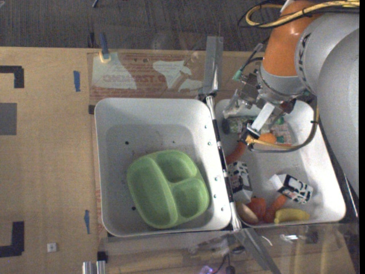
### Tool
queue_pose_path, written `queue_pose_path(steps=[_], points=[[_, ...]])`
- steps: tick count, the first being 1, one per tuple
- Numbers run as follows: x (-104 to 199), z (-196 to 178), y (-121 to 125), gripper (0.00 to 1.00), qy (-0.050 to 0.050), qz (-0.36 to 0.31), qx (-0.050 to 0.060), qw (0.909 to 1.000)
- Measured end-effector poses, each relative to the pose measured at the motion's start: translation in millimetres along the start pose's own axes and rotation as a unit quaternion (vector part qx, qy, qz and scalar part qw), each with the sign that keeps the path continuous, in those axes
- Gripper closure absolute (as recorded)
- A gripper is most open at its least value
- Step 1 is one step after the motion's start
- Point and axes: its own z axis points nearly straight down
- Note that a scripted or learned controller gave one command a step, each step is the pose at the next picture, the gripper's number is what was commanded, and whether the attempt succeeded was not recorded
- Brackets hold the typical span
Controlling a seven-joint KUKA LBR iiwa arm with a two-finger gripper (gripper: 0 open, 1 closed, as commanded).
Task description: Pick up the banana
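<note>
Pincer (244, 112) is hovering over the far part of the right-hand bin (262, 165), close to that bin's wall on the left-bin side. Can't tell whether it's clenched or released; the wrist is blocking the view. Nothing is visibly sitting in its grasp.

Banana (292, 215) is lying flat in the near corner area of the right-hand bin, against the near wall, on the side away from the left bin. It's well apart from the pincer, at the opposite end of that bin.

Other contents, all placed against the right-hand bin:
- A black-and-white carton (240, 180) is leaning by the wall on the left-bin side, about mid-length.
- A second black-and-white carton (296, 189) is lying mid-floor, just beyond the banana.
- Two orange-red pieces (260, 208) are sitting at the near wall, just beside the banana; the closer one looks to be touching it.
- A pale rounded item (246, 212) is sitting in the near corner on the left-bin side.
- An orange-red long piece (237, 151) is lying between the first carton and the pincer.
- A small orange item (266, 137) is sitting just under the wrist; I can't identify it.

The left bin (114, 130) is butting up against the right-hand bin and holding a green divided plate (168, 188). Both bins are sitting on the wooden table (45, 153).
</note>
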Motion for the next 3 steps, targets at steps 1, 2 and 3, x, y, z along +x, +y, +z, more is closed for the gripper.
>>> queue_pose_path(steps=[1,2,3], points=[[69,13,9,0.0,0.001,0.168,-0.001,0.9857],[224,-77,-111,0.0,0.002,0.23,-0.001,0.9732],[232,20,-90,0.0,0.001,0.391,-0.001,0.9204]])
